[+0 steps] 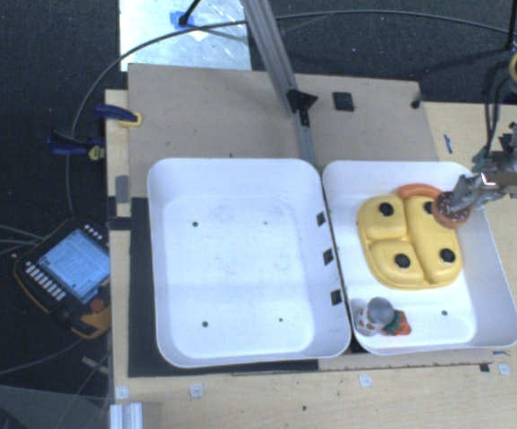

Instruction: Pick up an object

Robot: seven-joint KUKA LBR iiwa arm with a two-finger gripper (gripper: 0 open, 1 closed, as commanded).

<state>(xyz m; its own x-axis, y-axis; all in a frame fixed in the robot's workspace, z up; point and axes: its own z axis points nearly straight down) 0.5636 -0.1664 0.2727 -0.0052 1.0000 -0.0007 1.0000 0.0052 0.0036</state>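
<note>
I cannot tell the state of my end effector [455, 211], low at the 2 o'clock edge of the yellow four-lobed toy [409, 239] in the right bin [500, 315], so I would center over one lobe before closing.

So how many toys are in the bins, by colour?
Yellow: 1, the big yellow toy with black dots in the right bin.
Orange: 1, an orange piece at the yellow toy's top edge.
Grey and mixed colours: 1, the small toy in the right bin's near corner.
Total: 3.
</note>
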